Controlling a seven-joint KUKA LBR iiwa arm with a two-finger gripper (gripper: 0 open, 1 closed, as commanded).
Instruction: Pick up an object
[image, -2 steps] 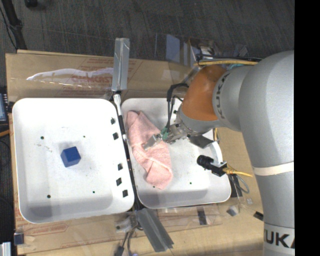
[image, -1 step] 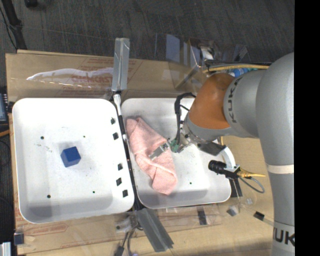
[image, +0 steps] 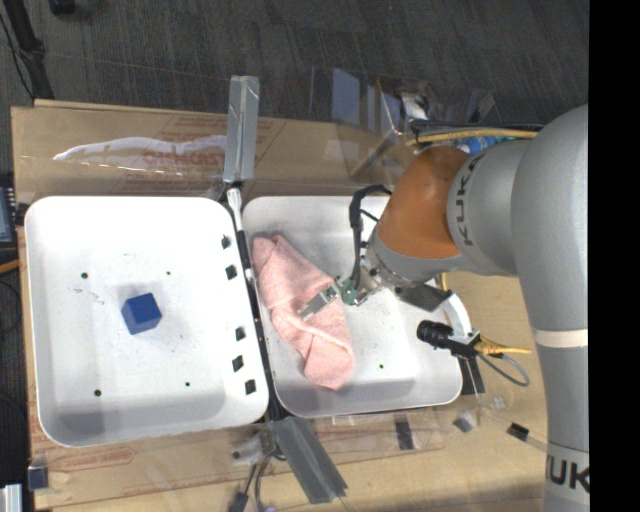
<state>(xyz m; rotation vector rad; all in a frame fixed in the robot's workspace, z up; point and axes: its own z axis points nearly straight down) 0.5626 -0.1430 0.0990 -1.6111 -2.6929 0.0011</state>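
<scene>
While the pink cloth (image: 300, 310) is stretched far-left to near-right in the right bin (image: 400, 395), the claw (image: 322, 300) is seen released upon it.

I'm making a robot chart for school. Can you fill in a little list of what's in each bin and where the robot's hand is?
left bin: one blue cube lying alone
right bin: a crumpled pink cloth
arm: reaches in from the right, over the right bin
gripper: down at the pink cloth, near its middle
is anything lifted: cannot tell; the cloth lies on the bin floor
</scene>
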